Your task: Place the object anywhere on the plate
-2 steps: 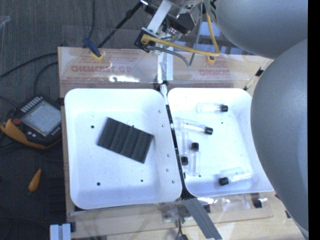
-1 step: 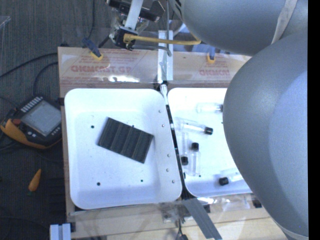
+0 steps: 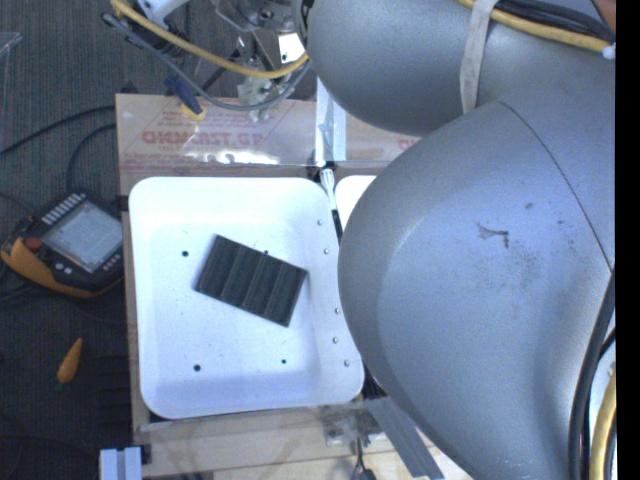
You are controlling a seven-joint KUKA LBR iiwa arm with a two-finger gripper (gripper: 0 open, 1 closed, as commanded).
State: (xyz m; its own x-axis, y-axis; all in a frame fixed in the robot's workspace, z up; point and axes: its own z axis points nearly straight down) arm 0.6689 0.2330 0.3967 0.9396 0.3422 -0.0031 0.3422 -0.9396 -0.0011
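Your view looks down on the left white bin (image 3: pixel 160 368), which sits on a pale wooden bench (image 3: pixel 250 438) whose front edge shows below the bin. Inside that bin, a little left of centre, lies the dark ribbed rectangular object (image 3: pixel 250 280), flat on the bin floor and turned at a slant, apart from every wall; a few small dark dots mark the floor around it. Just right of the bin's far corner you can see a sliver of the right bin (image 3: pixel 352 193), the rest of it covered by the grey arm (image 3: pixel 480 268), which takes up most of the right half of your picture. Behind the bins lies a strip of clear sheeting with red printed lettering (image 3: pixel 215 138). The gripper (image 3: pixel 262 93) hangs above that strip, beyond the far edge of the left bin and well apart from the object, with a yellow cable (image 3: pixel 190 50) looping beside it; you cannot tell how its fingers stand, and nothing is seen in its hold. On the dark carpet to your left rests a teach pendant (image 3: pixel 70 243) with an orange rim and a grey screen, and a small orange item (image 3: pixel 68 360) lies nearer you.
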